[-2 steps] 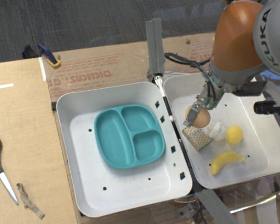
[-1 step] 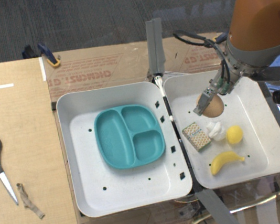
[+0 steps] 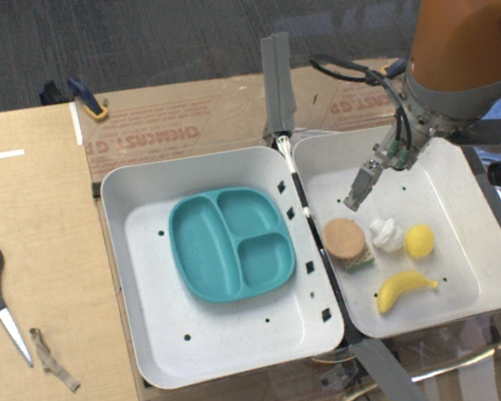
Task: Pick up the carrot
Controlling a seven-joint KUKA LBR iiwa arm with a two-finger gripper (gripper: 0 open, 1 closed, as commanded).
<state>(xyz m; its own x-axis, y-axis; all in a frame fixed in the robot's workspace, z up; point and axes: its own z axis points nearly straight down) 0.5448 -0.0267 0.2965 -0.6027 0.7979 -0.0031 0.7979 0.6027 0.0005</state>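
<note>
Hovering right of centre, my gripper hangs above the right bin; whether it's apart, I cannot tell. Cardboard print unreadable.

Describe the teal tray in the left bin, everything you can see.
The teal tray looks like smooth moulded plastic, a rounded rectangle with three compartments: one long one on its left, two smaller ones on its right. All three look bare. It lies flat, slightly rotated, near the middle of the left bin, resting on the bin floor. Nothing else touches it; the gripper is over the right bin.
</note>
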